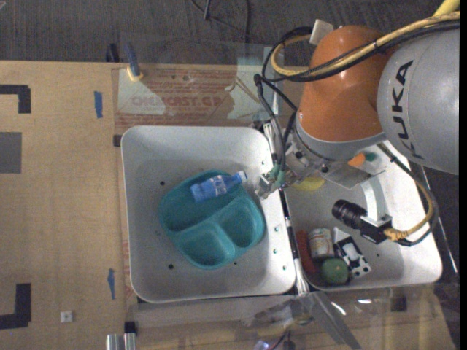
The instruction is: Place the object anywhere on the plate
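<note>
A tan bench point(58, 217) marked with black corner shapes and strips of blue tape is seen at the left. Next to it, the left white bin point(146, 268) is occupied by a teal divided plate point(211, 228), set at a slant, with three compartments. A small clear plastic bottle with a blue label point(216, 186) is laid on its side across the plate's upper compartment, its cap end pointed up and right and projecting just past the plate's rim. Just to the right of the bottle's cap, over the wall shared by the two bins, the gripper point(268, 181) is seen, hung below the orange band of the grey arm point(408, 100). Nothing is seen between its fingertips, and it is apart from the bottle; how far it is spread cannot be told from this angle. In the right white bin point(430, 265), a yellow object point(312, 184) is partly hidden under the wrist, and a small can point(319, 243), a green ball point(335, 270) and a black and white piece point(354, 259) are gathered near the lower edge.
</note>
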You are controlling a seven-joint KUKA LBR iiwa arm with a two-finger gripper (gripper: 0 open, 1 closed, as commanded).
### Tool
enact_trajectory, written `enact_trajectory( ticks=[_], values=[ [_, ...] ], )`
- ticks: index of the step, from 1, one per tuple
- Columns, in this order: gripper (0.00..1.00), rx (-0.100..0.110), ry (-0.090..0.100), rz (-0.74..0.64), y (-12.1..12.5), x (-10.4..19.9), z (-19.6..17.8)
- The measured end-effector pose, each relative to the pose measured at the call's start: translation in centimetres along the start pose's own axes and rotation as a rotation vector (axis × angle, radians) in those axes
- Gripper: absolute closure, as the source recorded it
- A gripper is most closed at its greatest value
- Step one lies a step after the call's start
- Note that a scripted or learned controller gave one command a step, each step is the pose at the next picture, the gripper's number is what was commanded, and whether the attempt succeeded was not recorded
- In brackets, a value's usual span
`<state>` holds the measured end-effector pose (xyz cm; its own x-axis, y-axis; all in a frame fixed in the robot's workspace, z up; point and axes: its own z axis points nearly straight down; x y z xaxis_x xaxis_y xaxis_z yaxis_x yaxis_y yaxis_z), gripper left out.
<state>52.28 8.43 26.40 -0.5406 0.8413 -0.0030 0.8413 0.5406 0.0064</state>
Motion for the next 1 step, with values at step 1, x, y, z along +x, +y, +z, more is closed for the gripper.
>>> enact_trajectory(
  ticks=[1],
  values=[
    [1.0,0.008,0.004,0.141,-0.74,1.98,2.25]
  ],
)
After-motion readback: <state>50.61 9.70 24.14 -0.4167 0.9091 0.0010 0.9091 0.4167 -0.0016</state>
